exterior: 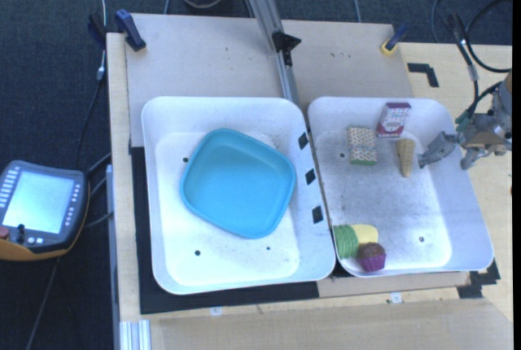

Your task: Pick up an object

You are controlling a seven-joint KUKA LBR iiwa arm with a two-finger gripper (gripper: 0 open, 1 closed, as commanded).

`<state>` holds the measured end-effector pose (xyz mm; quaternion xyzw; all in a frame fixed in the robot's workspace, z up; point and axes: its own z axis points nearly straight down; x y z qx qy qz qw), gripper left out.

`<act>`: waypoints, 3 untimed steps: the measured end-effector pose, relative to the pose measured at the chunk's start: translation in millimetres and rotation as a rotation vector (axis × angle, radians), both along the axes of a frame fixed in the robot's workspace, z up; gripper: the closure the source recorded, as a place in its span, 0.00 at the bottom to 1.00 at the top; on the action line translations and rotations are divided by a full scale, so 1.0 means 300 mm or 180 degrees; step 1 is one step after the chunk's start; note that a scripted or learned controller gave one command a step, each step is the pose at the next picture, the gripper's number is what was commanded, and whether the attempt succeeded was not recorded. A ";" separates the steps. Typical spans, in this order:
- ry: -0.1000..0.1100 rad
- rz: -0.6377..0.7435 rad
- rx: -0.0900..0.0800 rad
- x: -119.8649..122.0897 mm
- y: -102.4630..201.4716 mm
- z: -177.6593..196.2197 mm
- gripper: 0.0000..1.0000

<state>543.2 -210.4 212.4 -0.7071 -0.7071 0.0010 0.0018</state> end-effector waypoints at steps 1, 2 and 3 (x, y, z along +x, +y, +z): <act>-0.0002 0.0002 0.0000 0.020 0.015 -0.152 0.00; -0.0001 -0.0001 0.0000 0.018 0.000 -0.296 0.00; -0.0019 0.0001 -0.0005 0.023 -0.001 -0.253 1.00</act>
